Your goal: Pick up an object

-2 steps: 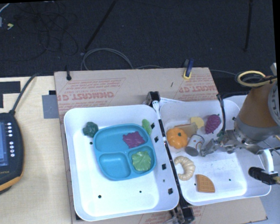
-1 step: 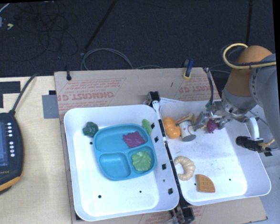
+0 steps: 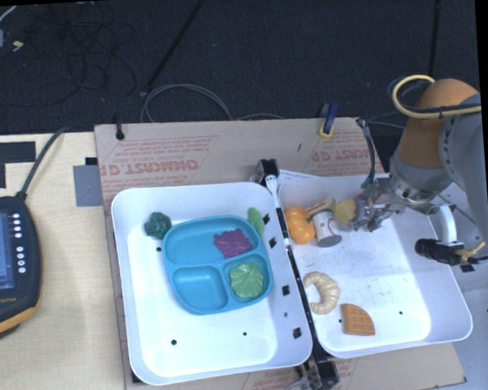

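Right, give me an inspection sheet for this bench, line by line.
Surface: two white bins, left bin and right bin, on cardboard.
Job's things: orange ball, small can, doughnut, wedge in right bin.
Clutter: blue tray with purple piece and green leaf; broccoli beside it.
Gripper: gripper low over right bin, near the can.
Cables: black cable behind bench.
Surroundings: pendant at left.

light: even, bright overhead | shadows: soft | bins [image 3: 154,338] slight glare | img: mildly soft
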